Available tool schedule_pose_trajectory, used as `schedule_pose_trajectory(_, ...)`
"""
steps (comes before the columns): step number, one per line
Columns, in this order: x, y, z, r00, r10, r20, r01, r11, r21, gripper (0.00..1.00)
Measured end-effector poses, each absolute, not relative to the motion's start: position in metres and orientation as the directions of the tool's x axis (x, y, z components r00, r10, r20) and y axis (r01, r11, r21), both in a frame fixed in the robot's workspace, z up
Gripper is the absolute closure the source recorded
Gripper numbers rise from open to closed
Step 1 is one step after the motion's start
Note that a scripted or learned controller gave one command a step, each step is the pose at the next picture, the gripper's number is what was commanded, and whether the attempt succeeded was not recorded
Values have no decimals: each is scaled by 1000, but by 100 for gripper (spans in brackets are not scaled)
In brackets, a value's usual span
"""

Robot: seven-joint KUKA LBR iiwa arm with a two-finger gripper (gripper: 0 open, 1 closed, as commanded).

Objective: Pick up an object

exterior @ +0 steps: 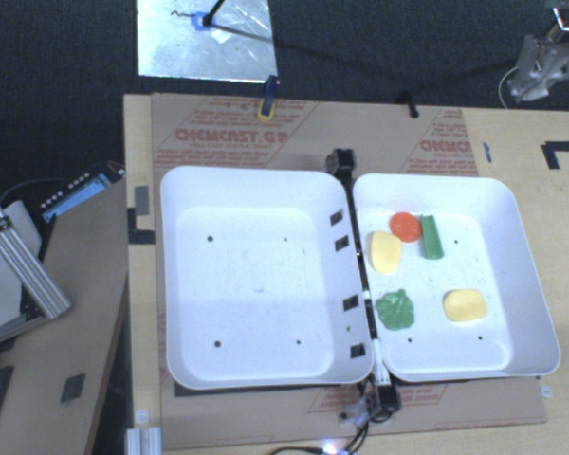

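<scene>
Yellow block [465, 305] lies in the right bin [526, 254], well apart from the gripper [541, 64] at upper right. Gripper opening: cannot tell.

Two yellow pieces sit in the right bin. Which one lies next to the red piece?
The pale yellow piece, left of the red piece; the brighter yellow one sits apart, lower right.

The brown board [229, 133] under the bins carries red print "CHEMCAST GP", mirrored, at 12 o'clock; the smaller print is unreadable.
</scene>
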State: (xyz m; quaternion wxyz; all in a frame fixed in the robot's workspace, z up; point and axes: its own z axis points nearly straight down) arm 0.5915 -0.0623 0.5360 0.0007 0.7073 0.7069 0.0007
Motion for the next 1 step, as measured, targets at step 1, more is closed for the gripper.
schedule_pose_trajectory(1,524,-75,536,1,1000,0,1000,-1,2,100)
